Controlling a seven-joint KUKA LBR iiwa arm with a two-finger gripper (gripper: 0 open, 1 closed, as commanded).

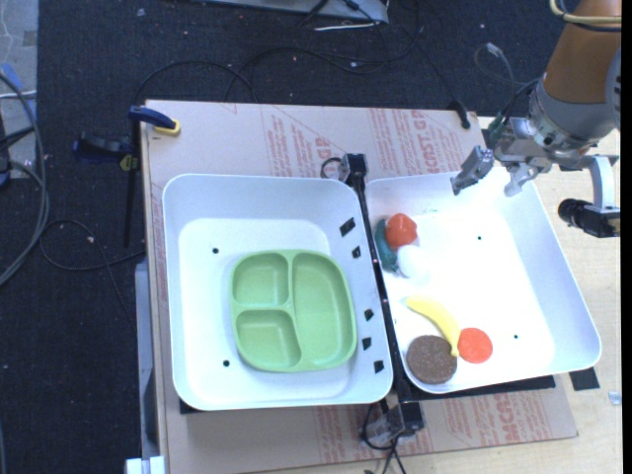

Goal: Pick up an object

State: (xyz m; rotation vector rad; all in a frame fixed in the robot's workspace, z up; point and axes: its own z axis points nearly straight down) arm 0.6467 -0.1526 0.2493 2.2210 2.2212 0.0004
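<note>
My gripper (496,175) hangs over the far edge of the right bin (553,265), its two fingers spread apart with nothing between them. Well below and left of it, against the bin's left wall, sit a red-orange ball (400,230), a white egg-like object (412,261) and a teal piece (386,255) tucked behind them. Near the front of the same bin lie a yellow banana (432,316), a small red tomato-like object (475,345) and a brown round cookie (432,358).
The left bin (197,215) holds a green divided plate (293,310). A black divider (367,265) runs between the bins. Clamps and cables lie around the cardboard-covered bench (286,136).
</note>
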